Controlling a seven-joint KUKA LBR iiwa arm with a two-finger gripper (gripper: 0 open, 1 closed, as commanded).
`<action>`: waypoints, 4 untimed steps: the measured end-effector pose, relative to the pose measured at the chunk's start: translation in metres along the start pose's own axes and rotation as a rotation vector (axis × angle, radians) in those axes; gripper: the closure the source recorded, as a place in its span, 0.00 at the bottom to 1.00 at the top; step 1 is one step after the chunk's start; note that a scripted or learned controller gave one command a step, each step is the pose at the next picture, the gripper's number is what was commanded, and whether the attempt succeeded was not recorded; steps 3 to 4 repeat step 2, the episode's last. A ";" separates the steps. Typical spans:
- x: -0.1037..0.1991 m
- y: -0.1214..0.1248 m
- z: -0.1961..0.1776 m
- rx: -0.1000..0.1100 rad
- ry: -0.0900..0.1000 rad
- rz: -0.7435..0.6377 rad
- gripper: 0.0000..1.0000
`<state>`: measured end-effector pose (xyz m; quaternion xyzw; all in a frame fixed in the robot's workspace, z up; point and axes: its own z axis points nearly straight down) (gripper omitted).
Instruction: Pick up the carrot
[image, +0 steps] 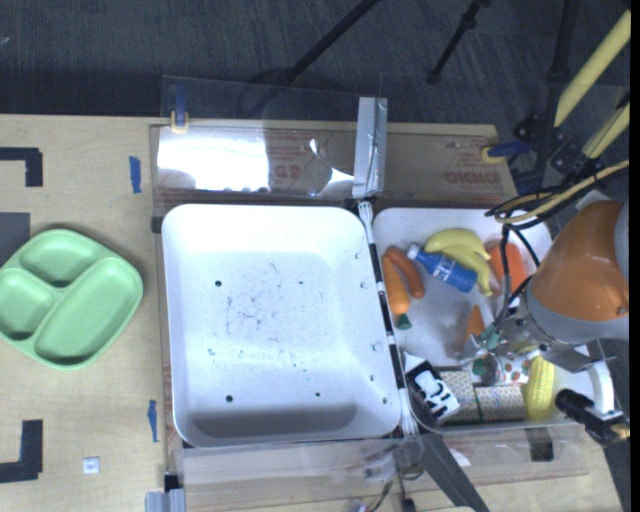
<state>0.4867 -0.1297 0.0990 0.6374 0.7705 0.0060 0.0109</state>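
The carrot (397, 293), orange with a small green end, lies along the left wall of the right bin (452, 222), beside a reddish sausage-like piece (407, 268). My gripper (488, 347) hangs low over the middle of the right bin, under the arm's orange band (585, 268). It stands about a hand's width to the right of the carrot and apart from it. A small orange piece (475, 320) lies just above the gripper. The wrist hides the gripper's tip.
In the right bin lie a banana (455, 244), a blue bottle (446, 268), an orange item (510, 262), a yellow corn cob (540, 386), a patterned box (495, 400) and a black-and-white item (432, 390). The left bin (270, 320) adjoins it. A green divided plate (65, 297) sits far left.
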 end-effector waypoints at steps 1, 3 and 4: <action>0.056 0.100 -0.084 0.023 0.009 0.044 1.00; -0.049 0.106 -0.150 0.022 0.005 0.141 1.00; -0.049 0.106 -0.150 0.022 0.005 0.141 1.00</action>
